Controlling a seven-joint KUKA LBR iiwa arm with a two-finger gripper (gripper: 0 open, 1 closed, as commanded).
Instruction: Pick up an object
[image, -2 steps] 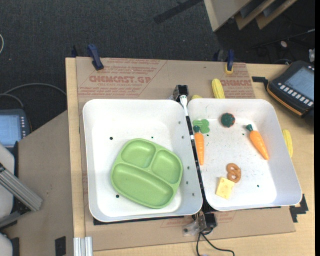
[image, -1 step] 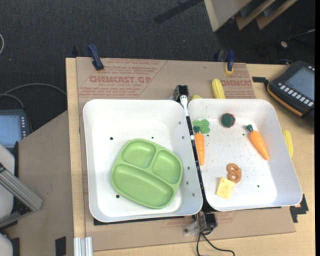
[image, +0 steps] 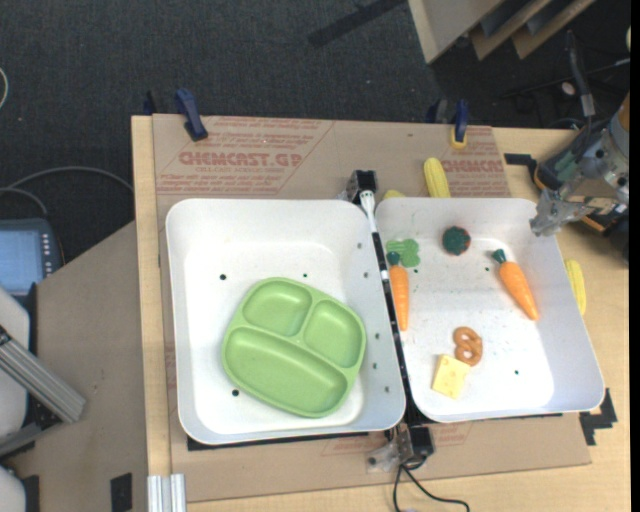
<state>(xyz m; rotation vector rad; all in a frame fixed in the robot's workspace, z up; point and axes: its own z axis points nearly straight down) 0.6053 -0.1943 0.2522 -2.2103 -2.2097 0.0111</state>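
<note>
— White plastic, both bins, shallow with rounded corners. The left bin (image: 190, 300) carries a pale green divided plate (image: 293, 346), smooth and matte, three compartments moulded into it: two small at the top, one long one below.

— And the right bin (image: 560, 370)?

— That one has the toy food. An orange carrot (image: 518, 286) with a little green top lies slantwise near the middle right, tapering toward the front. A second carrot (image: 399, 294) lies straight along the left wall, its leafy green tuft at the back end. Behind, a dark green rounded lump (image: 456, 239), knobbly like broccoli. Toward the front sits a small orange-brown pretzel (image: 467, 345), twisted into loops, and just beside it a yellow wedge of cheese (image: 451, 377), flat-faced with square edges.

— Where is the arm?

— At the right, grey metal. The gripper (image: 553, 215) hangs over the back right corner of the right bin, at the rim, well apart from the nearer carrot. I can't make out whether its claw is apart or together; it's a blur of grey from here. I see nothing between its tips.

— Anything outside the bins?

— A yellow corn cob (image: 436, 178) lies on the brown cardboard just behind the right bin, and a yellow banana-like piece (image: 577, 285) lies along its right rim. Blue clamps (image: 190, 113) pin the cardboard at the back edge.
</note>
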